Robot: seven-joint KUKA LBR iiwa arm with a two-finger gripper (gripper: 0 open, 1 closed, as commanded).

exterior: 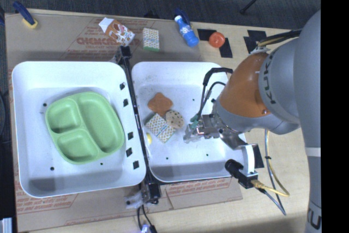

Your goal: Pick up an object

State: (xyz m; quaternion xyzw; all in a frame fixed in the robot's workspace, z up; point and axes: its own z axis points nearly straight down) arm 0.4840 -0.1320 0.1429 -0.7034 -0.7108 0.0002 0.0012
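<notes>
In the right bin [163, 169] lie a brown toast-like piece [160, 102], a round speckled cookie [174, 117] and a small patterned packet [158, 127], clustered left of centre. My gripper [195, 131] hangs low over the bin floor just right of the cookie, under the orange-banded wrist [244, 93]. I see nothing between its tips. A yellow bit [148, 139] peeks out at the bin's left wall.
The left bin [27, 172] holds a green divided plate [83, 126]. Behind the bins on the bench lie a snack packet [116, 31], a small box [151, 39], a blue bottle [187, 31], an orange ball [217, 39] and a blue-yellow clip [24, 14].
</notes>
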